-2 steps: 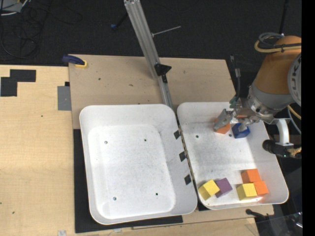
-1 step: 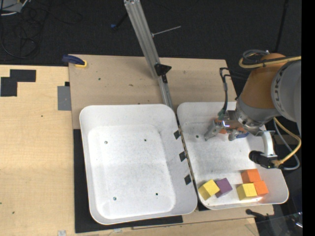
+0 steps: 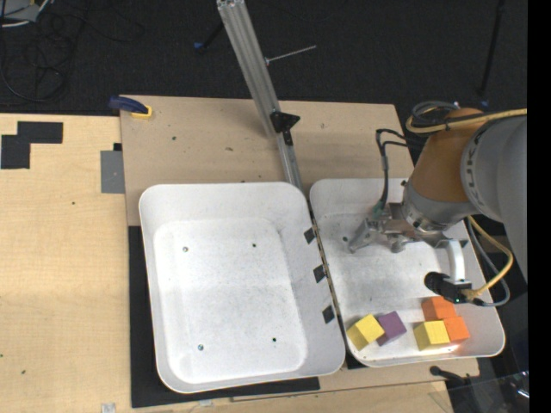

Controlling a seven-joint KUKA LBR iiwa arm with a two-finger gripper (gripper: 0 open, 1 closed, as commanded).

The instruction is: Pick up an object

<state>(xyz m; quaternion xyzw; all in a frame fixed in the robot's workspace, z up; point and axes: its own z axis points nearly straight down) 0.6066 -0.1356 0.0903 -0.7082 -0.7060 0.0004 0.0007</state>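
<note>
Several small blocks lie near the front edge of the right bin: a yellow block touching a purple block, and further right a second yellow block with orange blocks behind and beside it. My gripper hangs low over the middle of the right bin, behind the blocks and apart from them. Nothing shows between its metal parts. The grey arm with its orange band comes in from the right.
The left bin stands beside the right one, joined by black clips. A slanted aluminium bar rises behind the bins. A black cable end hangs just behind the orange blocks.
</note>
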